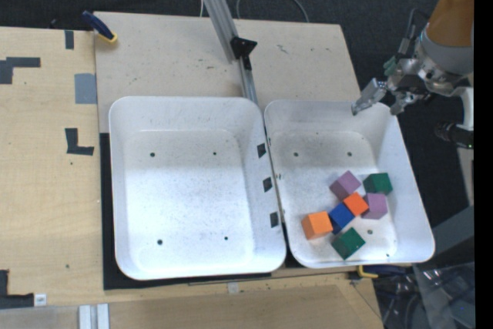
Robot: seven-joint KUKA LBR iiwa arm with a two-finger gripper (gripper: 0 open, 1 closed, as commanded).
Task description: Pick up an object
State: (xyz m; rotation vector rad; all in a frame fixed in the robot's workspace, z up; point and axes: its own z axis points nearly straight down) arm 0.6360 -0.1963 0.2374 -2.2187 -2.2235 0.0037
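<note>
Nearest the camera, the blocks huddle in the right bin (400, 158): a green block (348, 243), an orange block (316, 224), a blue one (341, 215), a purple block (345, 184) behind. They look light, stiff and flat-sided, so opposite faces should pinch well; the orange block at the edge looks easiest. Far beyond them, the gripper (379, 98) hangs over the rim, fingers slightly apart, holding nothing. The left bin (123, 119) sits alongside.

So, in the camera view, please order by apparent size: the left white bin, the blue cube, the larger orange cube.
1. left white bin, by far the largest.
2. larger orange cube.
3. blue cube, though neighbouring cubes partly cover it, so this order against the orange cube is unsure.
</note>
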